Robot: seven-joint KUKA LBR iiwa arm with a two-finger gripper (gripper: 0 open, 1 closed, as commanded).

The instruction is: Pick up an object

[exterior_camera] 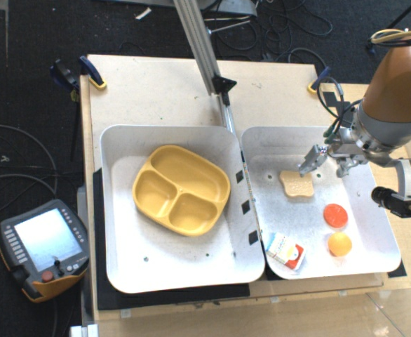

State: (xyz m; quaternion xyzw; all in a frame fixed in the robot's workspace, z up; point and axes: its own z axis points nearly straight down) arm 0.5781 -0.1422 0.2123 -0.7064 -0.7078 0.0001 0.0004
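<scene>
The arm point(395, 97) is reaching in over the right bin point(374, 255), and its jaws point(326, 162) are hanging just above and beside a slice of toast point(297, 184) that is lying flat on the bin floor. The jaws are standing spread apart, with nothing between them. Further along the same bin, a red disc point(335, 215) is sitting near a small orange ball point(339, 244), and a small red and white carton point(285, 250) is resting by the near left corner. In the left bin point(121, 258), a yellow divided plate point(182, 189) is lying in the middle. Both bins are sitting side by side on the desk point(156, 90).
</scene>
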